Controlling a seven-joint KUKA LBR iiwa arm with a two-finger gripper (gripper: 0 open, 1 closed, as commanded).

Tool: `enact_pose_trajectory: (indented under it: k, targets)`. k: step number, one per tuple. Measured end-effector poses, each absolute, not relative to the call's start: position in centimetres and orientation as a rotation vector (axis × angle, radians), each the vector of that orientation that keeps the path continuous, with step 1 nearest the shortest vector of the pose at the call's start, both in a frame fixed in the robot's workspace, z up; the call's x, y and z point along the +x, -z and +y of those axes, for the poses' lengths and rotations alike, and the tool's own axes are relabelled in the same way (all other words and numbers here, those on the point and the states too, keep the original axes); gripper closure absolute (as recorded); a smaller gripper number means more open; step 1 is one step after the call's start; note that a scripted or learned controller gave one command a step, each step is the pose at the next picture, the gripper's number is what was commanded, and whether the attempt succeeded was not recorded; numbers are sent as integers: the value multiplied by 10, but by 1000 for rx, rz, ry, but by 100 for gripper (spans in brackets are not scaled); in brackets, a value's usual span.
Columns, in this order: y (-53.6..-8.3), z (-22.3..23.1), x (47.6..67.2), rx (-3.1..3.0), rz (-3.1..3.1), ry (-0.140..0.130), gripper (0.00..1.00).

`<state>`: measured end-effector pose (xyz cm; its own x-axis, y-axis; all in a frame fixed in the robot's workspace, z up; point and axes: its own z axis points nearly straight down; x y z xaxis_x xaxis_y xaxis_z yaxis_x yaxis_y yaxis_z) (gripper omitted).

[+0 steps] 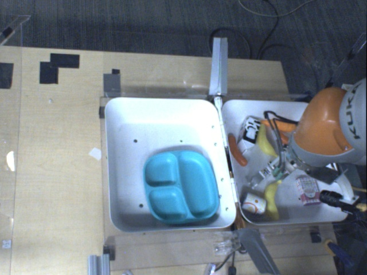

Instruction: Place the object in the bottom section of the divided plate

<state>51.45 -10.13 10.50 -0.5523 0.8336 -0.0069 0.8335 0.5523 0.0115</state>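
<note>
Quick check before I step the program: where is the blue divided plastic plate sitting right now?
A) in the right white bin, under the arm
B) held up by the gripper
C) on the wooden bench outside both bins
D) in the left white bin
D: the blue divided plastic plate lies flat on the floor of the left white bin, while the gripper is over the right white bin.

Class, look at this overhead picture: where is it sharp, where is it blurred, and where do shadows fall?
Camera view: the blue divided plate is fairly sharp, with a soft shadow on the left bin beneath it; the gripper and the objects around it look blurred and cluttered; lighting is even, without harsh glare.
</note>
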Motion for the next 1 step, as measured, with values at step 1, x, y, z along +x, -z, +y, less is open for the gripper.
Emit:
enact_pose_trajectory:
  k: [1]
  targets:
    - [-90, -176, 507, 1923, 2472, -10, 0]
